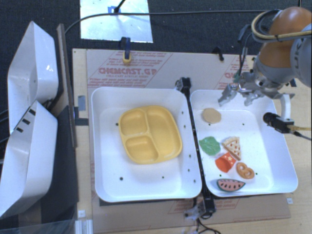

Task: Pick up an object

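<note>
The claw (239, 95) hangs over the far edge of the right bin (278, 145), below the grey arm (285, 43) with its orange band that comes in from the right. Its two fingers stand apart, so the claw is released and nothing is between them.

The things for picking lie in the right bin. A round tan cookie (211, 115) lies nearest to the claw, just a little nearer and to the left of it, not touching it. Further toward the near side lie a green leaf-shaped piece (209, 146) and, just beside it on the right, a pizza slice (232, 147). Below these are a red piece (224, 163) and a small pretzel (244, 171), close to each other. A watermelon slice (230, 185) lies close to the near wall of the bin.

The left bin (112, 179) holds a yellow tray (148, 133) with three compartments, lying flat and a little turned. A black clip (185, 84) sits at the far end of the line where the two bins meet. Both bins rest on a board on the bench (146, 67).
</note>
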